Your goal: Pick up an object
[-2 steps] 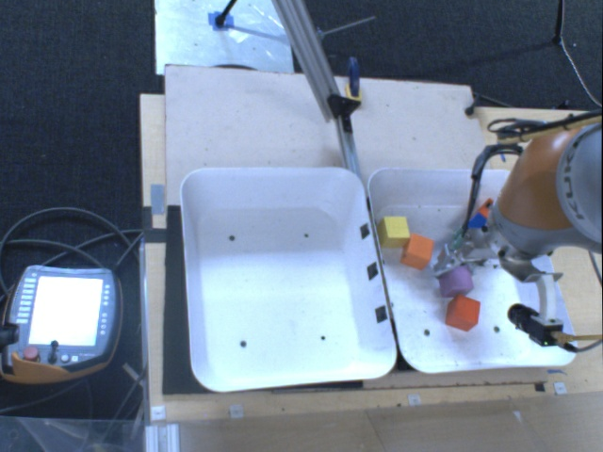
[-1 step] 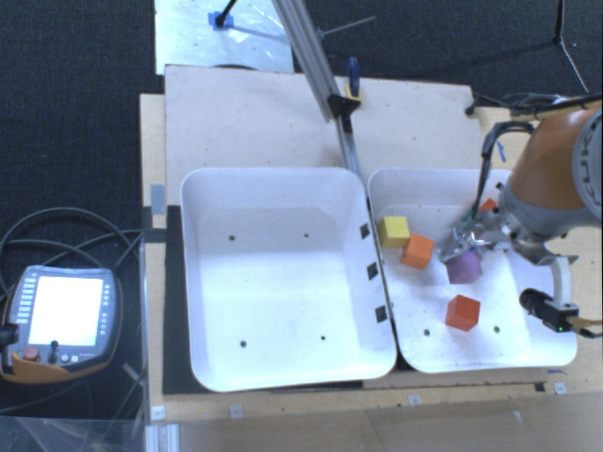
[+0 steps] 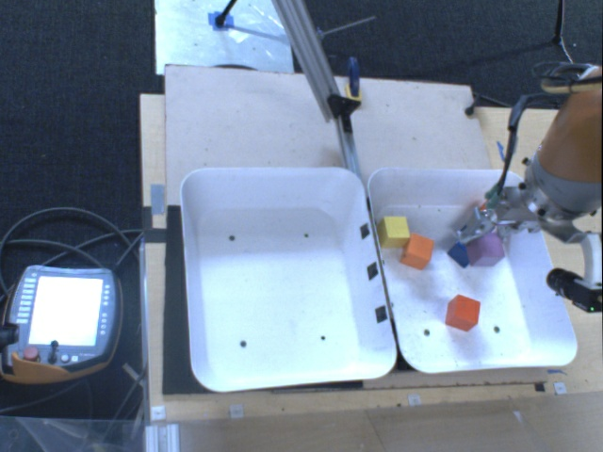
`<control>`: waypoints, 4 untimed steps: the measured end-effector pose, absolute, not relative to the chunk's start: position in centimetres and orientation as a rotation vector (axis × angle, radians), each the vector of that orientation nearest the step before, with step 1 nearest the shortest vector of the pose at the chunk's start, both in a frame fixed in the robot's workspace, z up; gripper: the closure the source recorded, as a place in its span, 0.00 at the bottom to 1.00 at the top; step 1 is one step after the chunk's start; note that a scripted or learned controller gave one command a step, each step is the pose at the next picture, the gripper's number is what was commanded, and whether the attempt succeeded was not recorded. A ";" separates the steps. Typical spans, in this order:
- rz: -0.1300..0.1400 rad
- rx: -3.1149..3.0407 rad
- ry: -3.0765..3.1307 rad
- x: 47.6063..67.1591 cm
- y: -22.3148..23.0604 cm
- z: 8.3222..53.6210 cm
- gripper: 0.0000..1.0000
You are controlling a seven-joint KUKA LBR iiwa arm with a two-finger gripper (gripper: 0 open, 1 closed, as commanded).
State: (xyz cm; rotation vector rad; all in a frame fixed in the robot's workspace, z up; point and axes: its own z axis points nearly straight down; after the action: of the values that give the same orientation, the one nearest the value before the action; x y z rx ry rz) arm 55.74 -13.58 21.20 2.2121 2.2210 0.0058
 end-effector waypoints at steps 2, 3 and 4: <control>0.003 2.211 2.233 55.9 -8.6 23.4 1.00; 0.005 2.209 2.233 57.2 -3.7 23.9 1.00; 0.003 2.211 2.233 58.0 1.1 23.0 1.00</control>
State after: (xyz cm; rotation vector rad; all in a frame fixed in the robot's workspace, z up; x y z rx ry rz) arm 57.98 1.10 23.01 2.2105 2.2330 0.0030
